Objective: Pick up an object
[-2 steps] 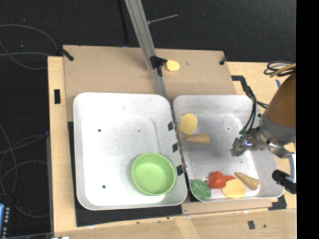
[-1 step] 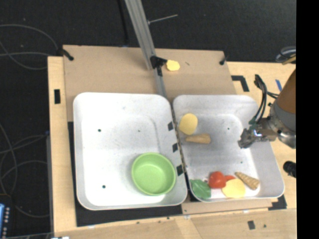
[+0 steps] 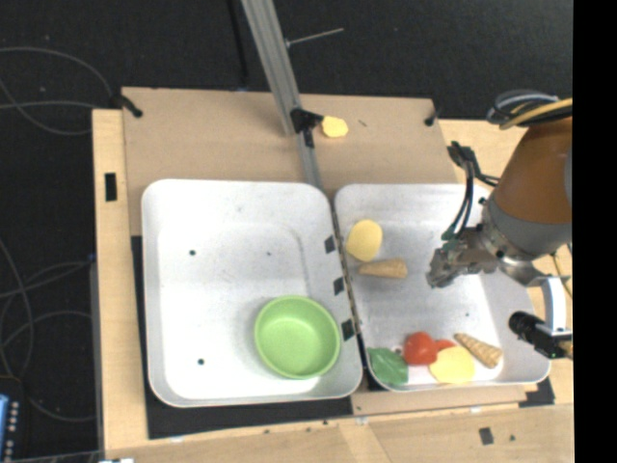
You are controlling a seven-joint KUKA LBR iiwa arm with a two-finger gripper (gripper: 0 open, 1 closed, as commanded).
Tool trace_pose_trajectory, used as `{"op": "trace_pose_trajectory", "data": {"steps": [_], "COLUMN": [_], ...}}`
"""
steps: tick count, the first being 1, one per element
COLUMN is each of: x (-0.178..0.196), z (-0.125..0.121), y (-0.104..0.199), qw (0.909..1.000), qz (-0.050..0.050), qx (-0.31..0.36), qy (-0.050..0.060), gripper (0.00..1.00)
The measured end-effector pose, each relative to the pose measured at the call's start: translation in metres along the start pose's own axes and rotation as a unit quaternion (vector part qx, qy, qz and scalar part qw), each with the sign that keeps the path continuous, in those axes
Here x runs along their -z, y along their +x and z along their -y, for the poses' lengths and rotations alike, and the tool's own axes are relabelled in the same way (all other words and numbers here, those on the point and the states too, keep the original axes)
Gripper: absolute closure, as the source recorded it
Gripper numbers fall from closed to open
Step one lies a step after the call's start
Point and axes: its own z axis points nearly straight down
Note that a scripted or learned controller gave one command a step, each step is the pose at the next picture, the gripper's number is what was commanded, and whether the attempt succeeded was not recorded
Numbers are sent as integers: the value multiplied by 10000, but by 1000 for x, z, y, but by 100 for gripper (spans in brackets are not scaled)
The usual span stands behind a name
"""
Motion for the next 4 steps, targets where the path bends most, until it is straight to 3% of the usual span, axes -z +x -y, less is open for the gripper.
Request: {"op": "trace_pose_trajectory", "data": {"steps": [2, 4], "x": [6, 36], "z": [-4, -9], "y": [95, 202], "qw": [10000, 10000], "qz": [-6, -6], "qx": [-7, 10], "qy": [10, 0], "gripper": [100, 100]}}
